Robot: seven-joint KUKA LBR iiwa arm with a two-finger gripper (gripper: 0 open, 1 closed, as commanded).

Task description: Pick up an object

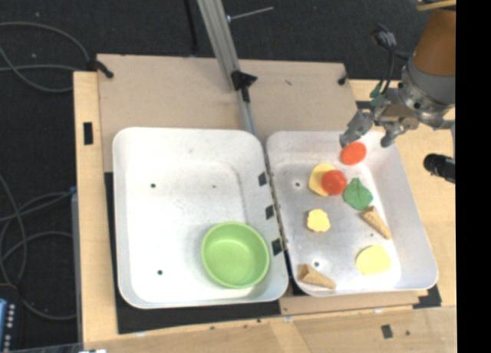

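At the bottom of the frame, the left bin [153, 190] holds one green bowl [235, 255] in its lower right corner. The right bin [410, 267] holds two tan cones [316, 276] [376, 222], three yellow pieces [374, 260] [318, 221] [317, 179], one green lump [357, 193] and two red-orange pieces: one [334, 183] lying on a yellow piece, the other [353, 153] near the bin's upper edge. Just above that one, at upper right, the gripper [374, 132] hangs with fingers spread, nothing between them. The arm is cut off by the frame's right side; what the small pieces are is hard to make out.
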